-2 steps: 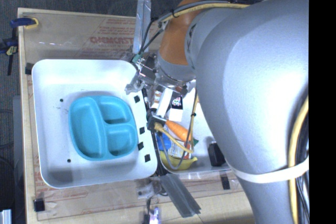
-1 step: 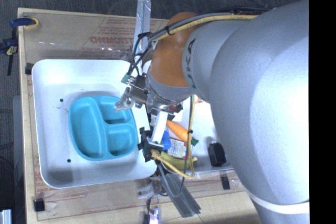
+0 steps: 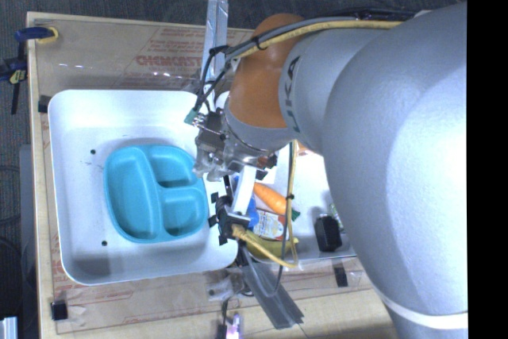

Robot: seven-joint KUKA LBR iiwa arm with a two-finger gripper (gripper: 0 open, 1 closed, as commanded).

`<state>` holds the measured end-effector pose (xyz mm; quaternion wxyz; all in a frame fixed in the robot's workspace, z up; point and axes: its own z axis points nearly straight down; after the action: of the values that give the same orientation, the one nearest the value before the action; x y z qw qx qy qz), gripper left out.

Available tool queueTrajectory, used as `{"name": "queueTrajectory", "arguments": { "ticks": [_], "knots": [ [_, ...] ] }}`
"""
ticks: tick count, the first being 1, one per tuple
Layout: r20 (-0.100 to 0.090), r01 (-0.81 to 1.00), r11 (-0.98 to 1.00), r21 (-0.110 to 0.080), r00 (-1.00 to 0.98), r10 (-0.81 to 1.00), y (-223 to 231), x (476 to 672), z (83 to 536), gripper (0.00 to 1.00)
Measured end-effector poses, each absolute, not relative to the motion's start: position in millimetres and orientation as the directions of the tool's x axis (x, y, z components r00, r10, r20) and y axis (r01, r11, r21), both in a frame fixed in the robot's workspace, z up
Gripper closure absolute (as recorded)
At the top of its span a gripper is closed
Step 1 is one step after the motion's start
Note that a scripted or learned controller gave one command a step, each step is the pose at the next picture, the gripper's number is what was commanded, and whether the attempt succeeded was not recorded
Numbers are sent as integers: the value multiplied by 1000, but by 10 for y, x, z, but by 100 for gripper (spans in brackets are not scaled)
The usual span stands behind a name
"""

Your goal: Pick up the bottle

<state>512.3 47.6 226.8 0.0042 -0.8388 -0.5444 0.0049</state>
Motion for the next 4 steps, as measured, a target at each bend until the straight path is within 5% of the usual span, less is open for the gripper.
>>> {"name": "queueTrajectory", "arguments": {
  "ticks": [1, 2, 3, 4],
  "knots": [
    [-4, 914, -407, -13, 406, 914, 478, 5122, 2267, 0],
    [-4, 914, -406, -13, 406, 914, 478, 5122, 2267, 0],
    [-6, 917, -398, -18, 398, 917, 487, 5123, 2353, 100],
    [-6, 918, -397, -18, 397, 918, 490, 5122, 2352, 0]
  ]
}}
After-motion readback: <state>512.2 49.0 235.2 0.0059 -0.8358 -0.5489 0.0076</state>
